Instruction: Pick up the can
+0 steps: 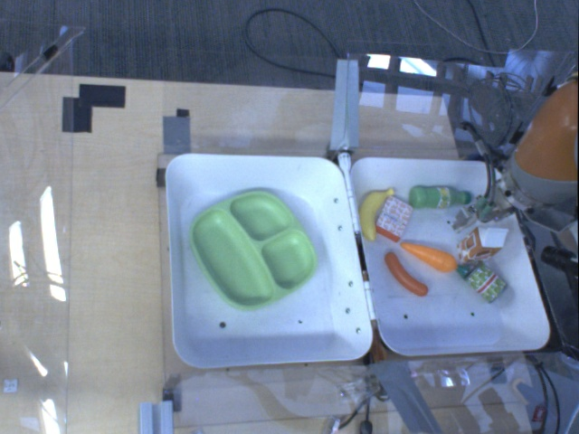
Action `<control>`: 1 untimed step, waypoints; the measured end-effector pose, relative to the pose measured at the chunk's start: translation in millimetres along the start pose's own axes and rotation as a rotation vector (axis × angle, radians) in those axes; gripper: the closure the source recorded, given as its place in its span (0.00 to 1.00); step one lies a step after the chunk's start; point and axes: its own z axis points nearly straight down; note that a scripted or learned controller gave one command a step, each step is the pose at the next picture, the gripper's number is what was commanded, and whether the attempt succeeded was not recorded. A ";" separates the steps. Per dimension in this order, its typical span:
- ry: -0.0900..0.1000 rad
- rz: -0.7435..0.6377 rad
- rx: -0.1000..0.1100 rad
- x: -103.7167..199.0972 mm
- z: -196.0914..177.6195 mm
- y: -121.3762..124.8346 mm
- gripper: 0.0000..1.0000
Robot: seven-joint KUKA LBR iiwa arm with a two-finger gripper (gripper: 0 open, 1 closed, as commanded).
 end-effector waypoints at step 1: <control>0.000 0.000 0.000 0.0 0.1 -0.1 0.00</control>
